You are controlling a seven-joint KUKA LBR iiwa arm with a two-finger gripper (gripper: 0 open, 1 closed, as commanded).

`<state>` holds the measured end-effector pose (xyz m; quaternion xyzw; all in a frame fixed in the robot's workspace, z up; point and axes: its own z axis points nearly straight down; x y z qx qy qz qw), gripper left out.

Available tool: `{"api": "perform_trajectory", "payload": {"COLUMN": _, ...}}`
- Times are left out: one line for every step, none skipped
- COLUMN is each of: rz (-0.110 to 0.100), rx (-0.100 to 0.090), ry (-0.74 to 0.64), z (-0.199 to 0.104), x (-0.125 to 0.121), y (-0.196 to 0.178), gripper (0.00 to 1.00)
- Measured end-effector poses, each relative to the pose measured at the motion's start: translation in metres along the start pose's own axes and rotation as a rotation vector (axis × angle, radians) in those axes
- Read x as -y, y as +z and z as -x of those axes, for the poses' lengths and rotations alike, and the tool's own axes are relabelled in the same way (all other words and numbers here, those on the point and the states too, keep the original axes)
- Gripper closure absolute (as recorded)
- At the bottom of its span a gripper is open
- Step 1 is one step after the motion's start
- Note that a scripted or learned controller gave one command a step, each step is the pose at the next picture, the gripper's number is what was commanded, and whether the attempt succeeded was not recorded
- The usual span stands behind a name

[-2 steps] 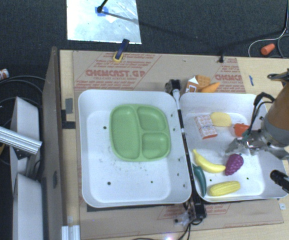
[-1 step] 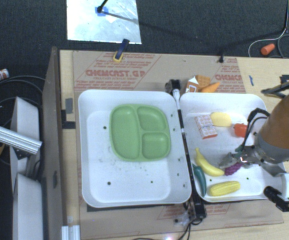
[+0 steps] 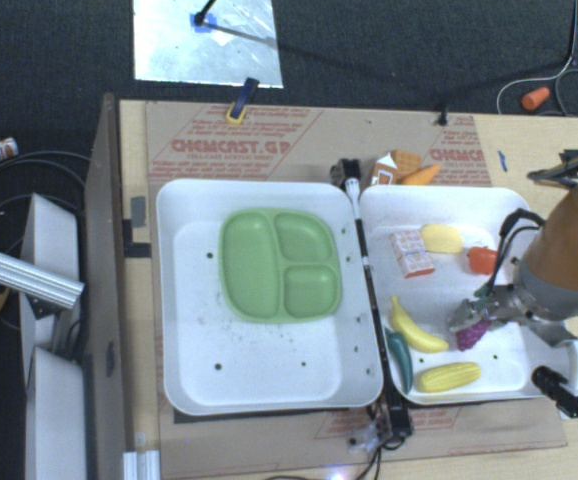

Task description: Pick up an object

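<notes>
Down in the right bin (image 3: 439, 204), the gripper (image 3: 477, 320) sits low near the right wall, fingers narrow around a purple grape bunch (image 3: 470, 334). Open floor is scarce there: a banana (image 3: 415, 330) and one corn cob (image 3: 448, 376) lie just left of it and below it, a teal item (image 3: 399, 358) hugs the left wall, and one lemon (image 3: 442, 238), one red-white box (image 3: 410, 252) and one orange piece (image 3: 482, 260) sit toward the far edge. One green divided plate (image 3: 279, 265) lies in the left bin (image 3: 184, 288), with bare floor around it.
</notes>
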<state>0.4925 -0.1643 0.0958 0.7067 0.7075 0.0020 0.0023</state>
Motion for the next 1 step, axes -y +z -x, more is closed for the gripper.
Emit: {"api": "perform_trajectory", "payload": {"rz": 0.001, "rx": -0.001, "ry": -0.008, "z": -0.0494, "x": -0.0197, "y": -0.0681, "gripper": 1.00}}
